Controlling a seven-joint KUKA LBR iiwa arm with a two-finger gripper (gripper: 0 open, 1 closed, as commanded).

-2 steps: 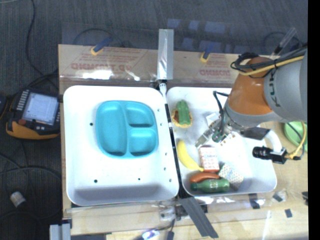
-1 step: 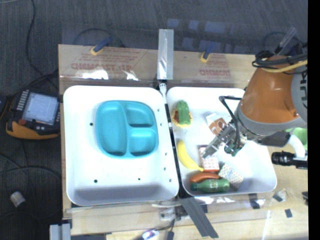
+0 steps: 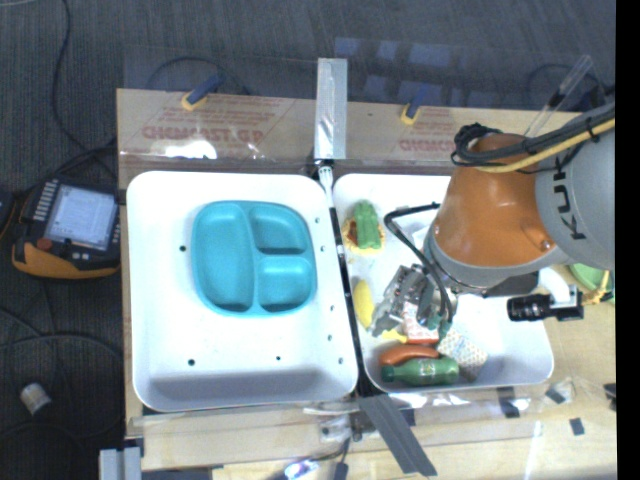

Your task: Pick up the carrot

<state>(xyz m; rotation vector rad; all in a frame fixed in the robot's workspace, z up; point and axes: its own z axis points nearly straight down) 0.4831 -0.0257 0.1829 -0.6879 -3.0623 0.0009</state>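
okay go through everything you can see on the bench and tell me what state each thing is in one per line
gripper: lowered into the right bin, just above the carrot
carrot: lying flat near the front wall of the right bin, not lifted
green bottle: on its side, beside the carrot
corn cob: lying in the right bin's back left part
yellow piece: lying along the left wall
blue divided plate: right side up in the left bin

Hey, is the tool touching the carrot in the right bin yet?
Cannot tell. In the camera view the tool sits directly over the orange carrot, overlapping its upper edge, so neither contact nor a gap shows plainly.
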